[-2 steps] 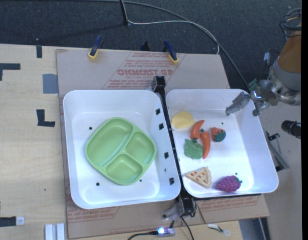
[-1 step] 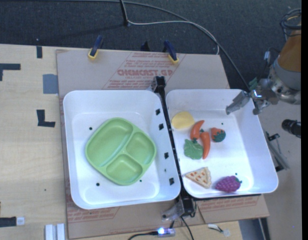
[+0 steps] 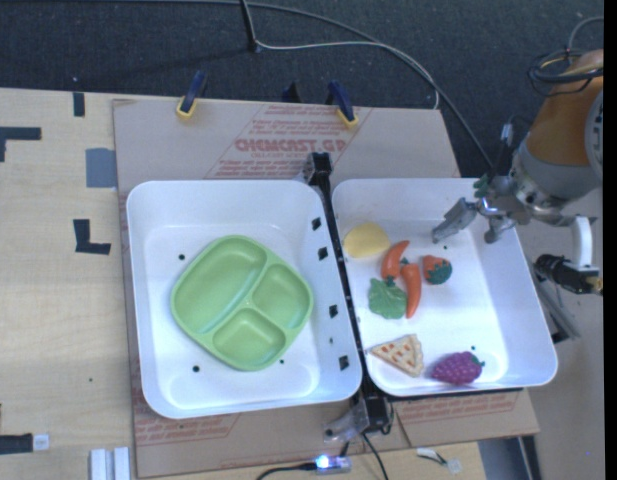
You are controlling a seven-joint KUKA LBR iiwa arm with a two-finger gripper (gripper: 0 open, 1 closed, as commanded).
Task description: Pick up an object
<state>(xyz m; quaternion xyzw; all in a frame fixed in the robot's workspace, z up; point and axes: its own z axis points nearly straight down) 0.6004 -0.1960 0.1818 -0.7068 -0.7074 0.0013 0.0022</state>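
My fingers (image 3: 466, 218) hang over the upper right of the right bin (image 3: 508, 288), where the white floor lies bare beneath me. Left of me the toys crowd the bin's middle: the yellow lemon (image 3: 366, 239), two orange carrots (image 3: 403, 273), the tomato (image 3: 436, 269) and the green broccoli (image 3: 387, 299) sit close together. The pizza slice (image 3: 400, 354) and purple grapes (image 3: 456, 368) block the lower edge. In the left bin (image 3: 153, 228), the green tray (image 3: 242, 301) takes the centre, leaving room along the walls.
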